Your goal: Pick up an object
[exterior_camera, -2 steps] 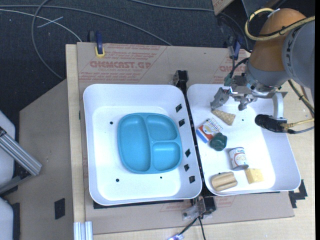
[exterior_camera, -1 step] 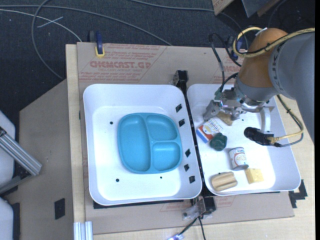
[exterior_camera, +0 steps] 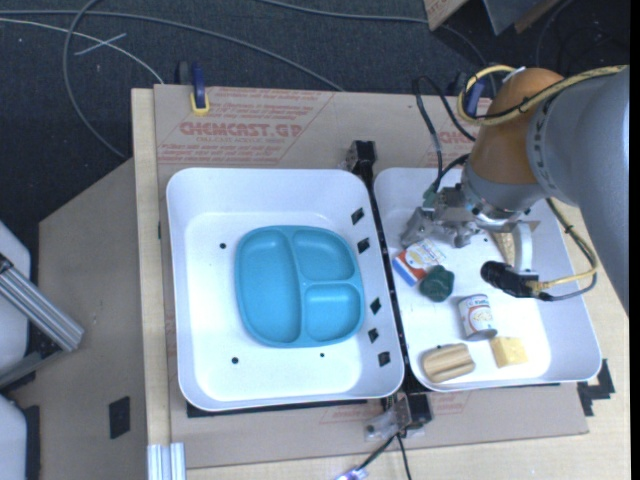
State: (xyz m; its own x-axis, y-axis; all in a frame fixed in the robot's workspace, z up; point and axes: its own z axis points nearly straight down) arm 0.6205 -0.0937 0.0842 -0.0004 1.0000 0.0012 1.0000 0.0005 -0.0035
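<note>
Arm over the right bin (exterior_camera: 575,343) — hand (exterior_camera: 437,226) low at its 10 o'clock corner.
Finger state cannot be told; dark green object (exterior_camera: 436,285) sits just at the hand's 6 o'clock.

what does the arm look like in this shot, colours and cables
The thick, rounded grey arm carries a glossy orange band above the wrist. A yellow cable loops by the band, with dark cables beside it. The metallic grey hand sits below a silver wrist ring.
</note>
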